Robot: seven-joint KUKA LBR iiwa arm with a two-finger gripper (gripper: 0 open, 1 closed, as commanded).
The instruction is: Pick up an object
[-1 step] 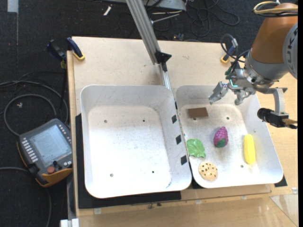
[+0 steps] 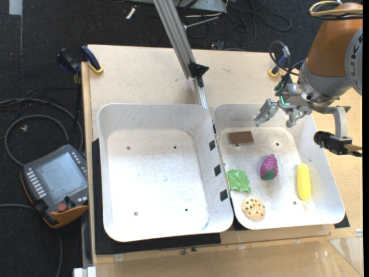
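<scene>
My gripper (image 2: pixel 281 116) hangs over the far end of the right bin (image 2: pixel 323 172), its two fingers spread apart with nothing between them. Below and left of it a brown rectangular block (image 2: pixel 241 137) lies flat on the bin floor. Farther toward the front lie a purple grape bunch (image 2: pixel 268 167), a yellow corn cob (image 2: pixel 303 181), a green leafy piece (image 2: pixel 238 180) and a round cookie (image 2: pixel 253 208).
The left bin (image 2: pixel 153 172) sits beside the right one, sharing a raised middle rim. A slanted metal rail (image 2: pixel 176 30) ends at a black clamp near the bins' far junction. A teach pendant (image 2: pixel 56 180) lies off the bench to the left.
</scene>
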